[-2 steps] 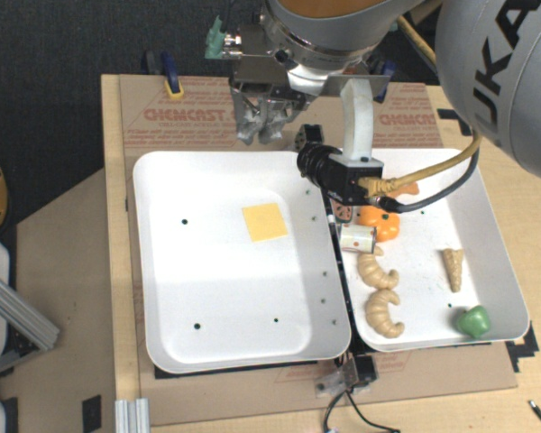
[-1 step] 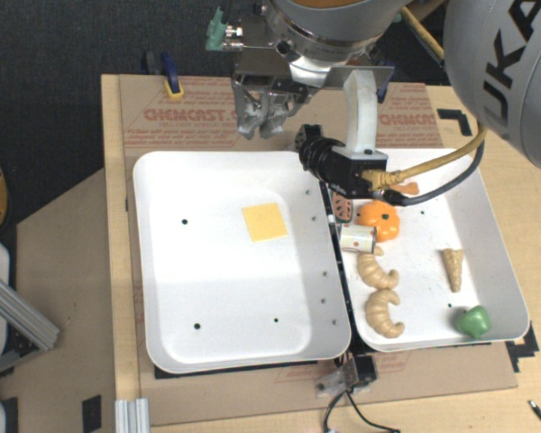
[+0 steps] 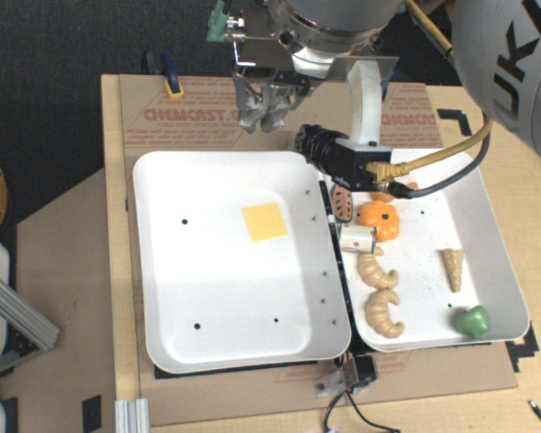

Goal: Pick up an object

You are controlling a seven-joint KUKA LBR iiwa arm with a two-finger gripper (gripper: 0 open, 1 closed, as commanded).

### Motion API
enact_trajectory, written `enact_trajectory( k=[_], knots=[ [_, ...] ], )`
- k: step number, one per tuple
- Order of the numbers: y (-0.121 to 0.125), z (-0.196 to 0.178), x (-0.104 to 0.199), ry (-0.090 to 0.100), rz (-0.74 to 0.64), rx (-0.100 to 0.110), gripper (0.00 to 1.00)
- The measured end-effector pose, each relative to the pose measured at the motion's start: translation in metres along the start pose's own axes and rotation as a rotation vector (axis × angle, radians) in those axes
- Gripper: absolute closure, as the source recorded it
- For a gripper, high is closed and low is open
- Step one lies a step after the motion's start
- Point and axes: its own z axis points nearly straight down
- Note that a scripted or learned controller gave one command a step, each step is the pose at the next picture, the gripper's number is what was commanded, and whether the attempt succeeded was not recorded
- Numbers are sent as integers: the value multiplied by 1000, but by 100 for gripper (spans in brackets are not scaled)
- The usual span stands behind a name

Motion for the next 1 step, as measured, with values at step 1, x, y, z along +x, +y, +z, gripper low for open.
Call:
enact_trajectory(
  k=[1],
  knots=[
    [0, -10, 1, 0, -1, -3, 100]
  ],
)
